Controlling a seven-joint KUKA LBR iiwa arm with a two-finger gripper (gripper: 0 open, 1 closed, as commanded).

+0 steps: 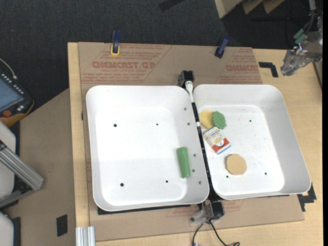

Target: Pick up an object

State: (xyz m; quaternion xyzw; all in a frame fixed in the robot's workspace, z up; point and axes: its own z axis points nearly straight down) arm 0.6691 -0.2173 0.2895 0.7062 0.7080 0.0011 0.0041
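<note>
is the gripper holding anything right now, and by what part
Nothing is held. The gripper is up by the bench's far right corner, away from the green block and other items in the bins.

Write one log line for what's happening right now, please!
tool: up at far right, off bins | left bin: green block | right bin: four items | nothing picked

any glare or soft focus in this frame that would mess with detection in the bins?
Camera view: even, diffuse light; the left bin shows a mild bright band across its floor, no hard glare. The green block and tan disc cast faint shadows. Overall slightly soft; the gripper at top right is blurred.
</note>
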